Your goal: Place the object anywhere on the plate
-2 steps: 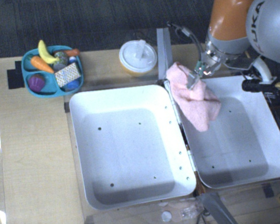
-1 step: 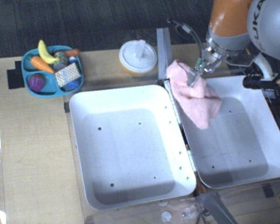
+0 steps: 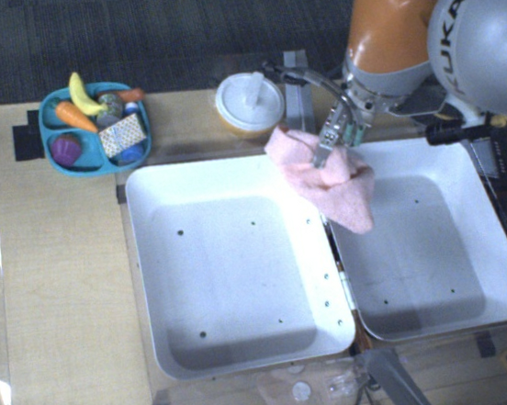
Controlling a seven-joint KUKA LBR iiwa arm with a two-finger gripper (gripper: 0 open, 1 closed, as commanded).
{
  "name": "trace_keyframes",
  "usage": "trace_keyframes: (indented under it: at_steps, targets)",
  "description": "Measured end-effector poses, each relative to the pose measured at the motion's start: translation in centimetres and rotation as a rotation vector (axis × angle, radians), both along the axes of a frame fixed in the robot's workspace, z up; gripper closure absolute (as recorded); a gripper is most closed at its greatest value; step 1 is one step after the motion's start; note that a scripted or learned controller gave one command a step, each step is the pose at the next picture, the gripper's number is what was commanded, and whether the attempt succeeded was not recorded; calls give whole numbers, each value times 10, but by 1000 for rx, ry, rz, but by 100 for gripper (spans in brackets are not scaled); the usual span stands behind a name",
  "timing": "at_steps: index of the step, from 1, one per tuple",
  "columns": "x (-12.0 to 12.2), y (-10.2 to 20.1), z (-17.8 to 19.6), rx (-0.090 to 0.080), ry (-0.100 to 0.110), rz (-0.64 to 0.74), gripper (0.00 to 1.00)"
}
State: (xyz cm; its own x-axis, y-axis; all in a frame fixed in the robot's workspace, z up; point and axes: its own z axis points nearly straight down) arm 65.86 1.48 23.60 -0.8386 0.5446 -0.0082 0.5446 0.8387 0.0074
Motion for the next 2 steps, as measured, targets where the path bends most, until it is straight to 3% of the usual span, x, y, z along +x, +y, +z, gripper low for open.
trace_keyframes:
  at_steps: [1,2]
  targets:
    - [-8,47,-7,-3,-2,402,100]
    - [-9,93,-13,-4,-1,574,100]
